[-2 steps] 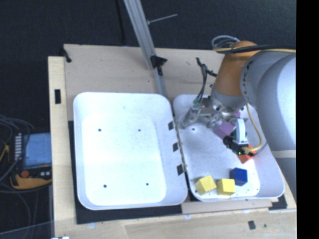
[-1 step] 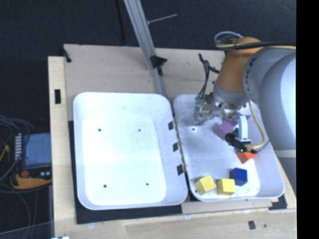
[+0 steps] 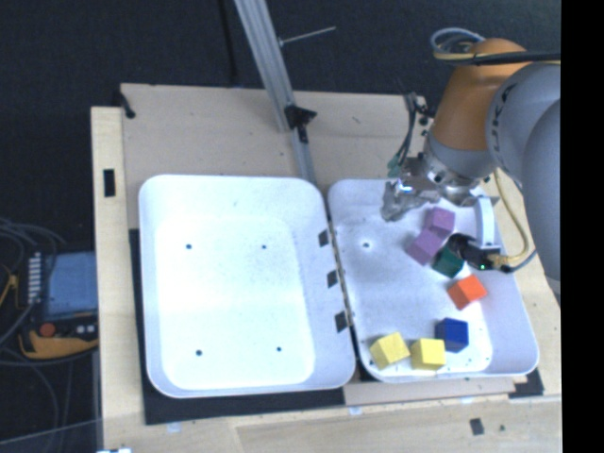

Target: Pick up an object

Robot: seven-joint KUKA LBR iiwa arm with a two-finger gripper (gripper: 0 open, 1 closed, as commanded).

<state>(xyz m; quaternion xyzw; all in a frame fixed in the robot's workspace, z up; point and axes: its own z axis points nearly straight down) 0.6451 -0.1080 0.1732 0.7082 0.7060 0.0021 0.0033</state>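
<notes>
The right bin [image 3: 377, 276] holds several small blocks. Two purple blocks [image 3: 432, 234] lie together near its upper right, with a dark green block [image 3: 448, 261] and an orange block [image 3: 466, 292] just below them. A blue block [image 3: 453, 333] and two yellow blocks [image 3: 408, 351] sit along the front edge. My gripper [image 3: 398, 199] hangs over the upper part of the right bin, just left of the purple blocks. I see no block in it.
The left white bin [image 3: 151, 253] lies beside the right one. A slanted metal post [image 3: 269, 59] rises behind the bins. The grey arm with its orange band [image 3: 472, 102] covers the bench's upper right corner.
</notes>
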